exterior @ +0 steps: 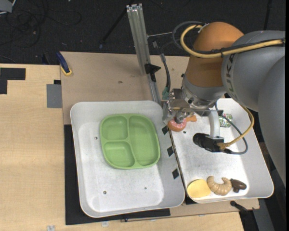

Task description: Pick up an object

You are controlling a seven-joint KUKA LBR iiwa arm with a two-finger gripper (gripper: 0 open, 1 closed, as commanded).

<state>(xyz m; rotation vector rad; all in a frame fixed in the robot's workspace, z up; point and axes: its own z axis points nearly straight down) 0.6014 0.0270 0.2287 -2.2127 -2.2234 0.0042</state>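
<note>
From the camera view above the tabletop, the grey arm with its orange band reaches in from the right, and its gripper point(179, 115) is down at the upper left corner of the right white bin point(241, 170), just over a small pink-orange rounded object point(177, 125). Whether it has hold of that object I cannot tell. A yellow disc point(197, 189) and a tan curled piece point(220, 186) lie near that bin's front edge. The left white bin point(86, 186) carries a green divided plastic plate point(130, 141).
</note>
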